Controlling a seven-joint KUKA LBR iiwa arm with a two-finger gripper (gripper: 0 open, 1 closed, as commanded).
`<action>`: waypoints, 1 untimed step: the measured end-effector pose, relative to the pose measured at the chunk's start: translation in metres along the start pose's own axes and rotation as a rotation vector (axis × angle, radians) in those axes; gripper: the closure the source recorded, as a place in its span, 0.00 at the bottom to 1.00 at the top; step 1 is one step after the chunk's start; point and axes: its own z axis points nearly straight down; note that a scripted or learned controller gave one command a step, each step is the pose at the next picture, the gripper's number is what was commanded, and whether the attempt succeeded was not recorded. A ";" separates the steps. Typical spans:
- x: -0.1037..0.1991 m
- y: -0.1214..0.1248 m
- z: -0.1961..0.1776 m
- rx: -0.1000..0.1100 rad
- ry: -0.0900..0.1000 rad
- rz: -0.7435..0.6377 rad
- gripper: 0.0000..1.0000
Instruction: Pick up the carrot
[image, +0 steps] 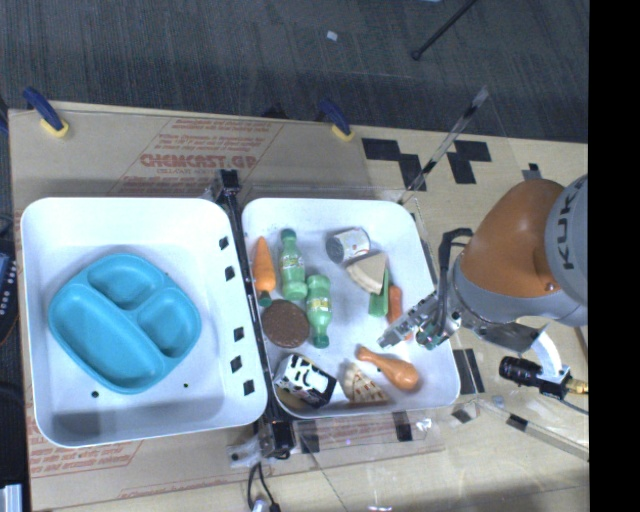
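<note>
The carrot (263, 266) is orange with a small green end. It lies lengthwise along the left wall of the right bin (300, 210), beside a green bottle (291, 264). My gripper (420, 328) hangs low over the bin's right edge, well to the right of the carrot, with several items between them. It sits just right of a small orange-red piece (394, 302) and above a drumstick (388, 368). Nothing of the carrot is near the gripper.
The right bin also holds a second green bottle (318, 310), a silver can (348, 244), a pale wedge (370, 271), a brown disc (285, 323), a black-and-white item (305, 378) and a bread piece (362, 385). A blue divided plate (125, 320) lies in the left bin (60, 415).
</note>
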 end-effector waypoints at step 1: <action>0.052 0.035 -0.008 0.003 0.009 0.189 1.00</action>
